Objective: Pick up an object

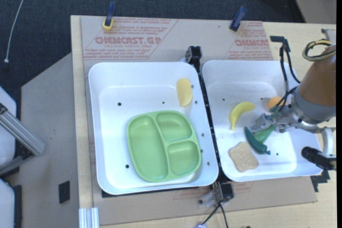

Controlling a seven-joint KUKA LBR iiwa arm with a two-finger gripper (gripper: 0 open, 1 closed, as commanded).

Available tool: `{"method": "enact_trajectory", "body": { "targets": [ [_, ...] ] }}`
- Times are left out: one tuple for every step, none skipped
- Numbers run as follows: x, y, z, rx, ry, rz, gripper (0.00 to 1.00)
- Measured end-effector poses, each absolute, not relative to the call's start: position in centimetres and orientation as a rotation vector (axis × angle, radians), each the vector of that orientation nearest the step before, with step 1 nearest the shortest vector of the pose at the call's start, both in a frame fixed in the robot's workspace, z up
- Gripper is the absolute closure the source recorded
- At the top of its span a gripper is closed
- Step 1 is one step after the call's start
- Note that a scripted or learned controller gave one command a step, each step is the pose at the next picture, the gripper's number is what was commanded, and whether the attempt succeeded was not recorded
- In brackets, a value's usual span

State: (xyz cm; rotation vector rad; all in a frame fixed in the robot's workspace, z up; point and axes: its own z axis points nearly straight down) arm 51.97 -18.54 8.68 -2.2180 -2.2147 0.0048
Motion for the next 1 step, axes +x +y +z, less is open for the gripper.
{"method": "enact_trajectory", "body": {
  "targets": [
    [52.18, -18.55, 10.08, -2.223, -2.221, -0.001, 1.0]
  ]
}}
